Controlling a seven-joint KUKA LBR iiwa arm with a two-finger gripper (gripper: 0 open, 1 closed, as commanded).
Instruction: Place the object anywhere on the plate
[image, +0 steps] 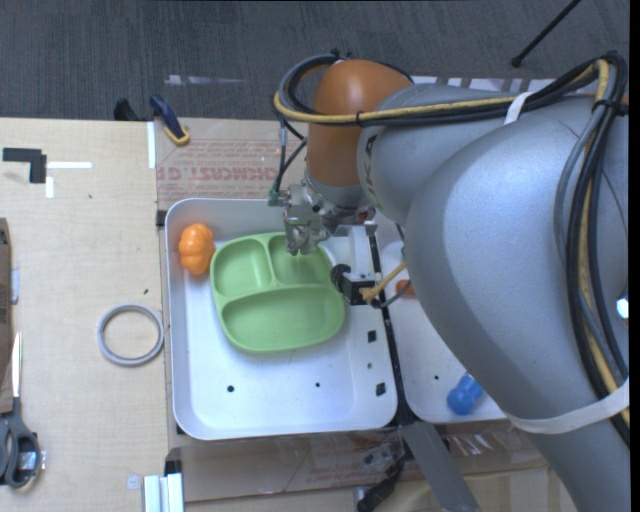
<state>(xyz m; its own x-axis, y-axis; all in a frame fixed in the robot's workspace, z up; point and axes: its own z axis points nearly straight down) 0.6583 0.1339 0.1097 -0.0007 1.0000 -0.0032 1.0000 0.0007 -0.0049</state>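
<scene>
End effector (300, 240) over green plate (280, 310) rear compartment; we cannot tell grip state, maybe placing. Next: release there, if loaded.

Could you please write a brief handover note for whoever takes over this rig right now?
Gripper: low over the upper right compartment of the green plate; whether it is open or holding anything cannot be told from here.
Things: the plate lies in the left bin. An orange object sits in that bin by the plate's upper left edge, off the plate. A blue object lies in the right bin.
Done: nothing visibly rests on the plate.
Left: get an object onto the plate and confirm it.
</scene>
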